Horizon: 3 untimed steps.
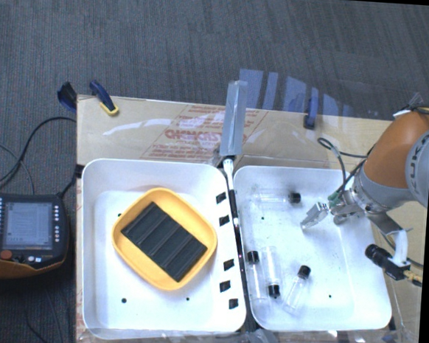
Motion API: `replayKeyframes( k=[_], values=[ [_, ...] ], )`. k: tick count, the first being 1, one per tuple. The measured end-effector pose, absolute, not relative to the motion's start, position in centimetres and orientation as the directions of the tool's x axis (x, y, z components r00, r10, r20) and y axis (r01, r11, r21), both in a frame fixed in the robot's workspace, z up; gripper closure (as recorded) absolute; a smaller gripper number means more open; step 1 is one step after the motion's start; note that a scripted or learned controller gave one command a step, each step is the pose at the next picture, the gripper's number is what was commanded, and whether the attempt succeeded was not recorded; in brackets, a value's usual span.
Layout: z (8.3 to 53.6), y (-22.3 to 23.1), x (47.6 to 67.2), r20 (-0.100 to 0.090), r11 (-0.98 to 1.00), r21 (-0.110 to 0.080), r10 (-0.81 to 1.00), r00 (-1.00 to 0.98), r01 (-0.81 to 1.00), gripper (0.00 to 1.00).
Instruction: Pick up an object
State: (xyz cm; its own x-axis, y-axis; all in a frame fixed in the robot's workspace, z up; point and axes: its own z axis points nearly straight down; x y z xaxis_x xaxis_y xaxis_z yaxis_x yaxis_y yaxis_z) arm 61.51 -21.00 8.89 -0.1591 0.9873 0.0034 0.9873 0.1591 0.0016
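Two bins: side by side on the surface [166,130].
Left bin [93,298]: yellow tray [133,212] carrying a dark ridged slab [163,241].
Right bin [370,309]: clear vials with black caps; one near the front [296,286], a pair [266,266] by the divider, a loose cap [294,198] toward the back.
Pincer [316,216]: above the right bin's middle, grasping nothing; cannot tell if released or clenched.
Advice: likely target is the front vial; centre over its body, straddle it crosswise, descend straight.
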Motion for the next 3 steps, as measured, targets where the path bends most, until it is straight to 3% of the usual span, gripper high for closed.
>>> replayKeyframes(
  k=[1,2,3],
  values=[
    [10.5,-19.4,64.5,0.0,0.181,0.002,0.983,-0.181,0.983,0.0],
    [8.8,-16.7,64.5,0.001,0.223,0.0,0.975,-0.223,0.975,0.0],
    [8.7,-13.8,59.2,0.002,0.205,-0.001,0.979,-0.205,0.979,0.0]
  ],
)
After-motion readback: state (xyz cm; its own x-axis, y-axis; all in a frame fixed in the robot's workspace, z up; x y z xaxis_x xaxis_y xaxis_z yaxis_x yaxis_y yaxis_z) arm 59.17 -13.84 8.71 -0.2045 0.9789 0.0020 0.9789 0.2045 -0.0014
